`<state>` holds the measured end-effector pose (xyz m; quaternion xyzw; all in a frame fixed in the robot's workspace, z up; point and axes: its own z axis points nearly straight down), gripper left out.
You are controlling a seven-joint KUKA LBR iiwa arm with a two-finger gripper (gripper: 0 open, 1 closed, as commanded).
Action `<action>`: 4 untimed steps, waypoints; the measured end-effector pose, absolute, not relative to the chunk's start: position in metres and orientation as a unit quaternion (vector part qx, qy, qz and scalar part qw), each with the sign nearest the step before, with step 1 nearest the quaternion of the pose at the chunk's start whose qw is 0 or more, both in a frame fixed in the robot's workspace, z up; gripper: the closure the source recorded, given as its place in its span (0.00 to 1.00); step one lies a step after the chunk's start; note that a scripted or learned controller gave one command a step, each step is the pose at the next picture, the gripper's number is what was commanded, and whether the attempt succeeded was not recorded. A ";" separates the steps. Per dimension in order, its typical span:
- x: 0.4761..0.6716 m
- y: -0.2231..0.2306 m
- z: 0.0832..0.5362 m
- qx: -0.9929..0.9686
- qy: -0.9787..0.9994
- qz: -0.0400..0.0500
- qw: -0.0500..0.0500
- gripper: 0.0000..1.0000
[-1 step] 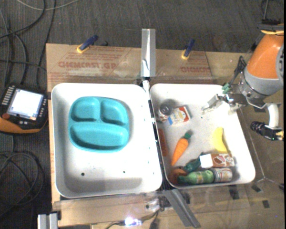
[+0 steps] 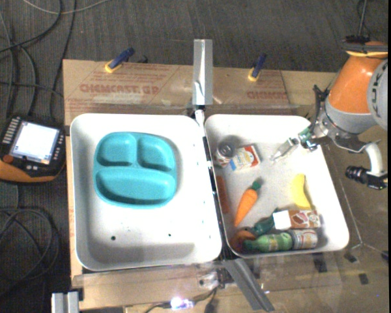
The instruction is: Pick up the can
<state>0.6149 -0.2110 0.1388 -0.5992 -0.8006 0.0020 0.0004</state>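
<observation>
Camera view from above: two-finger gripper (image 2: 285, 150) hangs over upper right part of right-hand shallow white bin (image 2: 335, 204), reaching in from grey arm with orange band (image 2: 352, 93) at right. Fingers look slightly parted with nothing between them, though they are small and thin here, so the opening is hard to judge.

Small silver metal can (image 2: 225, 150) stands upright, round top facing up, at upper left corner of same bin, well to the left of the gripper and at about the same height in the frame. Its long axis looks vertical, so approach would likely be from above, after a sideways shift leftward.

White-and-red carton (image 2: 246, 156) lies between them, touching or just beside the can on its right; crowding risk for the right finger.

Lower down: orange carrot (image 2: 246, 202) mid-bin, yellow banana (image 2: 301, 191) toward right wall, green bottle (image 2: 274, 241) and other packets along bottom wall.

Left-hand white bin (image 2: 85, 227) holds teal divided tray (image 2: 137, 169).
</observation>
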 end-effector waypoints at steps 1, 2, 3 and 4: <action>0.620 -0.168 0.094 -0.661 -0.750 -0.003 -0.006 0.00; 0.674 -0.123 0.095 -0.732 -0.681 -0.004 -0.008 0.00; 0.672 -0.107 0.094 -0.767 -0.642 -0.002 -0.008 0.00; 0.669 -0.102 0.093 -0.807 -0.591 0.002 -0.001 0.00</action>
